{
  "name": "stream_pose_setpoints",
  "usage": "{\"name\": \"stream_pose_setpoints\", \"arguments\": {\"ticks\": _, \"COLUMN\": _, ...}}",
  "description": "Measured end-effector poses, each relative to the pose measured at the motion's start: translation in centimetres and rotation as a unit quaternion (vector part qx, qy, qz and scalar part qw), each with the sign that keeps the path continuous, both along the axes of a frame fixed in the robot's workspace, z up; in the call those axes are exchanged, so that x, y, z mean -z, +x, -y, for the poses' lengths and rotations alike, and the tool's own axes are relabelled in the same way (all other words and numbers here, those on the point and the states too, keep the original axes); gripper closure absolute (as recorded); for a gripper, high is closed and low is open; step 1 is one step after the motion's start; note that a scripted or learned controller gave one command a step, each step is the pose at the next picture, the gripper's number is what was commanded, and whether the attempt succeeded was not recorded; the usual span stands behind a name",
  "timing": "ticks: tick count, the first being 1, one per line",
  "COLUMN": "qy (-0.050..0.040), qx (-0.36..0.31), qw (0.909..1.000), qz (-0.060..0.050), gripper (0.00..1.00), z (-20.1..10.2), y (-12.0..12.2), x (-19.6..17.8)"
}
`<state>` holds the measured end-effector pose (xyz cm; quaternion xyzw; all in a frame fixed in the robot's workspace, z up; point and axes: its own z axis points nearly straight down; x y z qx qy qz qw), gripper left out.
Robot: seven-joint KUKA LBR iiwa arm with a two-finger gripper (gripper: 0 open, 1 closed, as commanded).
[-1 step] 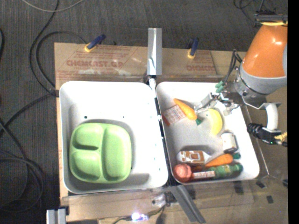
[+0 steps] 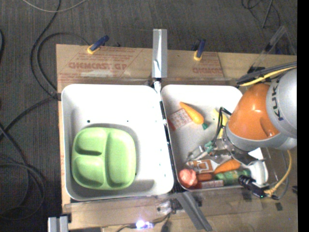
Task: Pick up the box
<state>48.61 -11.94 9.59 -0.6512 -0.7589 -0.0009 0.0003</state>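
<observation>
Orange-banded arm low in the right bin (image 2: 203,92).
Its gripper (image 2: 212,151), grip too hidden to tell, sits right over the box (image 2: 202,166); a second box (image 2: 177,117) lies up-left.

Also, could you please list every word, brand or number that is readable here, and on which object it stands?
"KU", the visible start of a name: on the arm, grey part at the right.
Red print on the cardboard sheet behind the bins: mirrored and too blurred to read.
Print on the small box in the right bin: too small to read.
</observation>
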Motion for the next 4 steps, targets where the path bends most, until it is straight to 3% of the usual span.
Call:
{"name": "stream_pose_setpoints", "arguments": {"ticks": 1, "qy": -0.0009, "qx": 0.099, "qw": 0.9951, "qz": -0.002, "gripper": 0.00, "z": -6.1, "y": 5.2, "x": -8.7}}
{"name": "stream_pose_setpoints", "arguments": {"ticks": 2, "qy": -0.0002, "qx": 0.064, "qw": 0.9979, "qz": 0.004, "gripper": 0.00, "z": -2.4, "y": 0.1, "x": 0.6}}
{"name": "stream_pose_setpoints", "arguments": {"ticks": 3, "qy": -0.0004, "qx": 0.262, "qw": 0.9650, "qz": 0.004, "gripper": 0.00, "z": -1.2, "y": 5.6, "x": 0.6}}
{"name": "stream_pose_setpoints", "arguments": {"ticks": 4, "qy": -0.0074, "qx": 0.337, "qw": 0.9411, "qz": -0.020, "gripper": 0.00, "z": -1.7, "y": 16.0, "x": 0.6}}
